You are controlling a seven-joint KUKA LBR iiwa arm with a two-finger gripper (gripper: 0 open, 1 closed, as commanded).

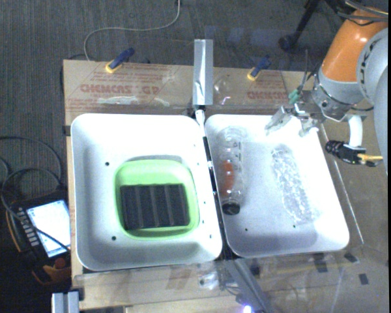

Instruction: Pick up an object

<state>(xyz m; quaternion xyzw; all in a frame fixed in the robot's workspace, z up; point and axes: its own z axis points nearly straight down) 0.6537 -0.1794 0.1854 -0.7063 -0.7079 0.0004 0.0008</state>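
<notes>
The hand (290, 120) hovers over the far right corner of the right white bin (326, 230), fingers spread and grasping nothing. In that bin a clear plastic bottle with a dark cap (231, 168) lies along the left wall, and a crinkled clear plastic wrapper (292, 184) lies to its right, apart. A green rectangular tray with dark slots (156, 198) sits in the left white bin (94, 142).

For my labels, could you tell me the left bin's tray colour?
Light green tray with dark slots, camera view.

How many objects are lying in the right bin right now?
2. A clear bottle lies lengthwise near the right bin's left wall, and a clear crinkled packet lies toward its right side. The gripper hovers over the far edge.
</notes>
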